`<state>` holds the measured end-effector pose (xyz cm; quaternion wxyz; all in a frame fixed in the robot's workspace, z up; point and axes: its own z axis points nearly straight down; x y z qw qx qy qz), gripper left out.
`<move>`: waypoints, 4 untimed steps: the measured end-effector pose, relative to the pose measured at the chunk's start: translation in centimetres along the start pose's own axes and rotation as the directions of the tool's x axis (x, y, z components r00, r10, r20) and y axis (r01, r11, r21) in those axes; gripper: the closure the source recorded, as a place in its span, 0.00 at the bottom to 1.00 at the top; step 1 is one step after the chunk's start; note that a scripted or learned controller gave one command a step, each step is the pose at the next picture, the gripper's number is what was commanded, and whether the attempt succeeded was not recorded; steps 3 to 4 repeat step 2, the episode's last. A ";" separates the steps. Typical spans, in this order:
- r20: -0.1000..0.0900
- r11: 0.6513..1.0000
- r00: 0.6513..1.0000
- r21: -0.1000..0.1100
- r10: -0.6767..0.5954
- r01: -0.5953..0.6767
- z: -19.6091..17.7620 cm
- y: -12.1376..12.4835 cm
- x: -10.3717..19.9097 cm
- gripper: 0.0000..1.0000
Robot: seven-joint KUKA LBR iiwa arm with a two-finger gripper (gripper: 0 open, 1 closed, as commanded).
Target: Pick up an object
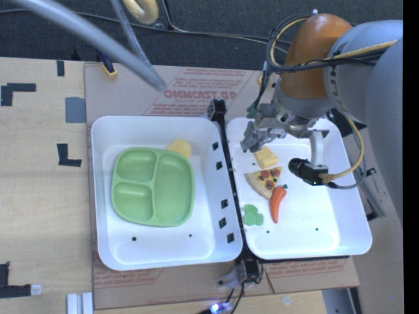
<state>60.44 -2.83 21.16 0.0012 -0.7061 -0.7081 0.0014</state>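
Grey two-finger gripper [256,141] over right shallow white bin [340,241], just above yellow cheese wedge [265,157]; jaw state unreadable.

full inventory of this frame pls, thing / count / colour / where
bins: 2, white, side by side on the bench
divided plate: 1, light green, three compartments, in the left bin
yellow piece: 1, yellow, left bin, tucked at the plate's far edge, partly hidden
cheese wedge: 1, pale yellow, right bin, just below the gripper
pizza slice: 1, tan with red toppings, right bin, below the cheese wedge
carrot: 1, orange with green top, right bin, beside the pizza slice
green toy: 1, green, right bin, near the divider, too small to identify
cardboard sheet: 1, brown with red print, under the bins
arm: 1, grey with orange band, reaching in from the right
gripper: 1, dark grey, over the right bin's far left part
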 end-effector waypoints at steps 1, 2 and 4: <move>-0.001 1.000 1.000 -0.001 -0.002 0.002 -0.6 -2.5 3.9 1.00; -0.001 1.000 1.000 0.000 -0.004 0.004 -0.6 -5.3 9.6 1.00; -0.001 1.000 1.000 0.000 -0.004 0.004 -0.6 -5.3 9.6 1.00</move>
